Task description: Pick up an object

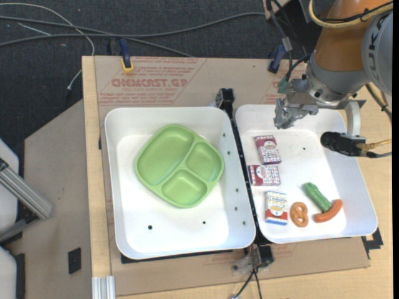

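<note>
**Gripper over the right bin, nothing in its fingers**

While the arm (349, 36) reaches in, the gripper (288, 118) hangs above the right bin's (358, 195) far edge; whether its fingers are spread or pressed together I cannot tell, and I see nothing between them. Two bins: the left bin (118, 167) holds one green tray (179, 166). The right bin holds three cartons, top carton (267, 149) nearest the gripper, just below it, then middle carton (264, 175) and bottom carton (275, 207). Beside that sit one pretzel (298, 213), one green piece (317, 195) and one sausage (328, 211).
</note>
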